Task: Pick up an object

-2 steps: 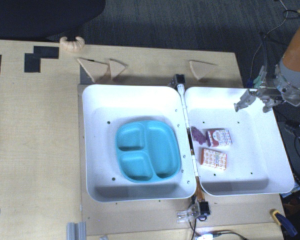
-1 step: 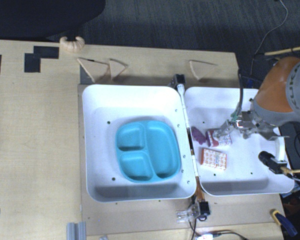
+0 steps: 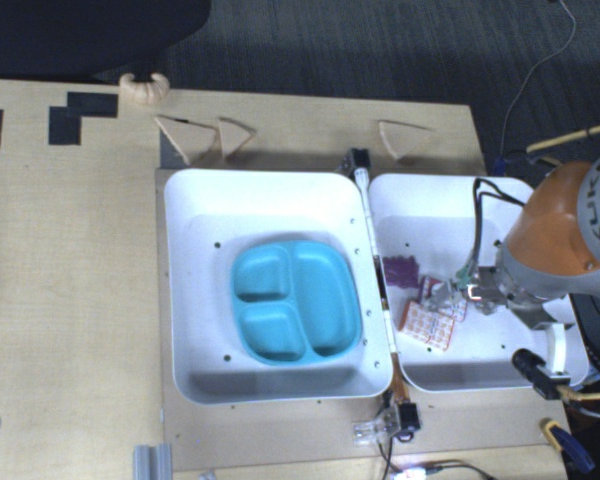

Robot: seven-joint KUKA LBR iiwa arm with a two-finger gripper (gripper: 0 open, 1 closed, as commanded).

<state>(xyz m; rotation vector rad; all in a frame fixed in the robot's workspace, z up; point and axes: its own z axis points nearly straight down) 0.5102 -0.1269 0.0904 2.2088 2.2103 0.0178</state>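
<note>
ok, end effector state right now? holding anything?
End effector: in the right bin, over a red-and-white packet; open or closed cannot be told, no grasp visible.

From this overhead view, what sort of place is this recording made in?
Most likely a robotics lab bench: two white bins set into a wooden bench, a grey and orange arm reaching in, loose cables across a carpeted floor.

Blue three-compartment tray (image 3: 298, 301) flat in my left bin, purple item (image 3: 401, 269) and red-and-white checkered packet (image 3: 429, 320) lying close together in my right bin
</note>
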